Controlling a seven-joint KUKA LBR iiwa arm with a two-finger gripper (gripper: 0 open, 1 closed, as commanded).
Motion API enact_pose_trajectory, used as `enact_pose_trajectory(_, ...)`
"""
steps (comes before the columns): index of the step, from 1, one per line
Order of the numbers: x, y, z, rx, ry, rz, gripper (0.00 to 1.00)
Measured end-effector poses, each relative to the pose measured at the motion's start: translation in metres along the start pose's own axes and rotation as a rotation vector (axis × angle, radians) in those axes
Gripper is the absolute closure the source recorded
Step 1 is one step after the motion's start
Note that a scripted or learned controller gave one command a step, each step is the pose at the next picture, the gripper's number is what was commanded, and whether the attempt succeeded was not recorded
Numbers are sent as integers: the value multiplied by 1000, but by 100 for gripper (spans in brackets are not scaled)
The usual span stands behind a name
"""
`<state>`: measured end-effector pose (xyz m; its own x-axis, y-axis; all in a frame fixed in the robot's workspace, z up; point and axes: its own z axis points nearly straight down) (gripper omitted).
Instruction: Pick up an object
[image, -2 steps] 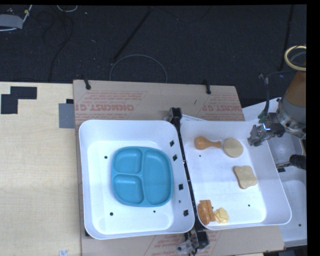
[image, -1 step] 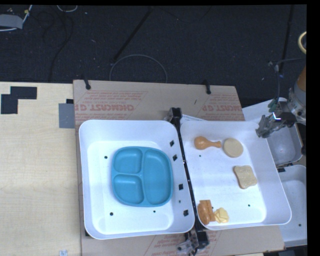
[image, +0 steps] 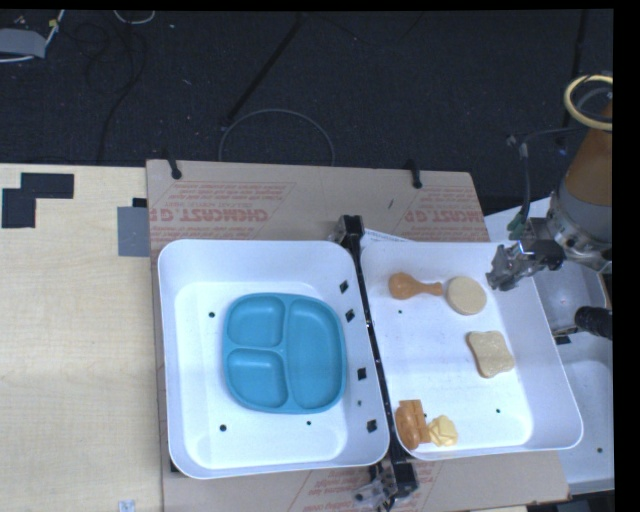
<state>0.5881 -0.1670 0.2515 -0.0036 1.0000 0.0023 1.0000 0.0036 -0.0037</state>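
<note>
While claw (image: 508, 268) state unclear: one blue plate (image: 283, 352), four food pieces.

Two bins side by side on worktop (image: 70, 330). Left bin (image: 190, 265): divided plate (image: 283, 352) in middle. Right bin (image: 545, 400): drumstick (image: 412, 287) at far side, round biscuit (image: 466, 295) just right of it; bread slice (image: 490, 353) nearer, toward right; small food pile (image: 425, 425) at near left corner. Gripper (image: 510, 268) over right bin's far right rim.
</note>
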Motion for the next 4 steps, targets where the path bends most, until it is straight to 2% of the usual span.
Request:
enact_pose_trajectory(1, 45, -13, -4, 0, 0, 0, 100)
enact_pose_trajectory(2, 92, -23, 11, 2, 0, 0, 100)
enact_pose_trajectory(3, 149, -32, 23, 2, 0, -1, 100)
enact_pose_trajectory(4, 203, -50, 19, 2, 1, -1, 100)
